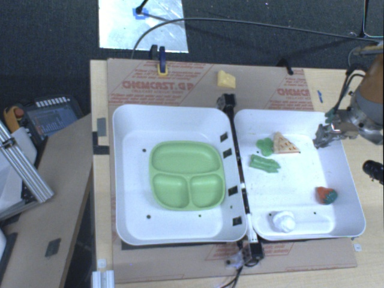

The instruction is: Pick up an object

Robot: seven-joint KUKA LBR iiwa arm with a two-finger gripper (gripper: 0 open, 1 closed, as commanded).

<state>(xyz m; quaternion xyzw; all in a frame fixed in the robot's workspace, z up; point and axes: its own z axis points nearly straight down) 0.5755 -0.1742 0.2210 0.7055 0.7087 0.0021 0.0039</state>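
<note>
We see the left bin (129, 161) holding a green divided tray (185, 174). The right bin (345, 179) holds a green piece (264, 162), a tan wedge (284, 143), a white object (284, 222) and a red-and-green object (326, 194). The gripper (324, 135) hangs over the bin's far right edge, right of the wedge and well apart from it.
</note>
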